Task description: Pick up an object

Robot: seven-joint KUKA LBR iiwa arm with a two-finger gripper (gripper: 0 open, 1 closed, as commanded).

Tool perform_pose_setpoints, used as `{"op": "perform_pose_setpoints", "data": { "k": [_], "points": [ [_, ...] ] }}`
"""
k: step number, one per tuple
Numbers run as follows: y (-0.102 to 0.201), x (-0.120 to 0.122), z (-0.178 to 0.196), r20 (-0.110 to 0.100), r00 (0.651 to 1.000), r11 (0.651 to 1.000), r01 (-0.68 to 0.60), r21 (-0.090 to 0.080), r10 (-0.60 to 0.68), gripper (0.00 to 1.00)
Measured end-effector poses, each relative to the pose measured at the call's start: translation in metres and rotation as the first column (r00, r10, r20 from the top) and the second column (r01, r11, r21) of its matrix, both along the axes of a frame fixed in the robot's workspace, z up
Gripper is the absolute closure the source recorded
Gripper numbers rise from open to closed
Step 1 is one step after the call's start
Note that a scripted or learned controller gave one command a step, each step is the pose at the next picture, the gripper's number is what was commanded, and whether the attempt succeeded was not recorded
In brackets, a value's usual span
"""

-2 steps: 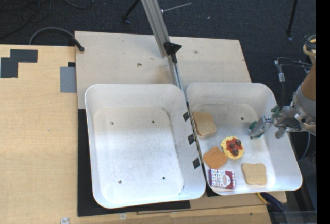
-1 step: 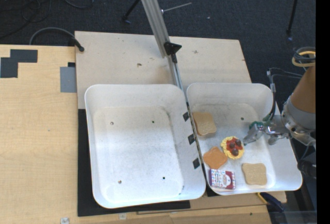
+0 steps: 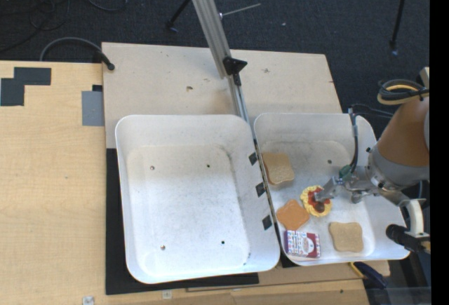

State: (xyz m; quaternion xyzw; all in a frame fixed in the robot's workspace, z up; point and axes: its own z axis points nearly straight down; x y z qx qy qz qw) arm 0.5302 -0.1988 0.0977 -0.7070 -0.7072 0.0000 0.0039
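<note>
The right bin (image 3: 309,130) holds several small things. A tan bread slice (image 3: 279,168) lies near its left wall, with an orange-brown square piece (image 3: 292,215) below it. A yellow and red round toy (image 3: 315,200) lies in the middle. A small red and white carton (image 3: 302,244) sits at the front, and another tan bread slice (image 3: 346,236) lies to its right. My gripper (image 3: 327,192) reaches in from the right and sits low, right at the yellow and red toy, touching or nearly touching its right side.
The left bin (image 3: 184,197) lies beside the right one, with black clips along the shared wall. A slanted metal rail (image 3: 212,34) rises behind the bins. The arm's orange band (image 3: 405,134) hangs over the right bin's right rim.
</note>
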Motion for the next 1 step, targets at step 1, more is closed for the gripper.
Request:
{"op": "perform_pose_setpoints", "data": {
  "k": [1],
  "points": [
    [-0.002,-0.0002,0.009,-0.004,1.0,1.0,0.004,0.0,-0.004,1.0]
  ]
}}
